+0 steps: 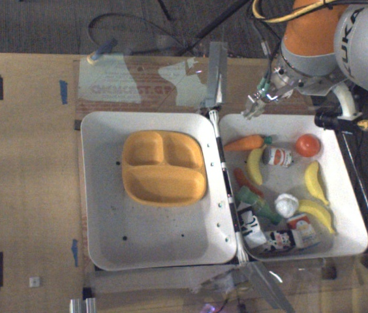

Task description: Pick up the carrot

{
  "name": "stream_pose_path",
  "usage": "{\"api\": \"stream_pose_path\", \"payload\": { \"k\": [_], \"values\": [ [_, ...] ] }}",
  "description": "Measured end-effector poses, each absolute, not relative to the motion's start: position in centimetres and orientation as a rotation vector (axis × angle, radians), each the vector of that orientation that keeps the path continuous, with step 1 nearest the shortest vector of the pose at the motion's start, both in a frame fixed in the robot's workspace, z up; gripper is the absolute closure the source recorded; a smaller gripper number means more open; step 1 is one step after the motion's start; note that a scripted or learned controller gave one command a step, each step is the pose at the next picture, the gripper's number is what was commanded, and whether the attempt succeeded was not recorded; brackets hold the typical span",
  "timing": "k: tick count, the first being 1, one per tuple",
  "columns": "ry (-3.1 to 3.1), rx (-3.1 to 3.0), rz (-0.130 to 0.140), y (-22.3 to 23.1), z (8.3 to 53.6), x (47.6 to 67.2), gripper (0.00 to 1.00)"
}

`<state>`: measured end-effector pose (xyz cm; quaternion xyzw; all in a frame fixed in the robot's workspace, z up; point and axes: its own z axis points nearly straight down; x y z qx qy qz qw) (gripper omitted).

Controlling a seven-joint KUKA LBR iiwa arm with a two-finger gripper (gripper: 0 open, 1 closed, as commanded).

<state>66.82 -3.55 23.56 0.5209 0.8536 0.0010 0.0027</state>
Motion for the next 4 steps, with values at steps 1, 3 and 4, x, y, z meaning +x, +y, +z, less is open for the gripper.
{"api": "stream_pose_path", "payload": {
  "k": [1,3,4],
  "values": [
    [2.904,1.176,0.003,-5.8,32.4,62.7,1.0],
    [3.138,-0.029,0.0,-21.9,34.2,52.2,1.0],
    [3.131,0.092,-0.003,-22.4,43.2,52.8,1.0]
  ]
}}
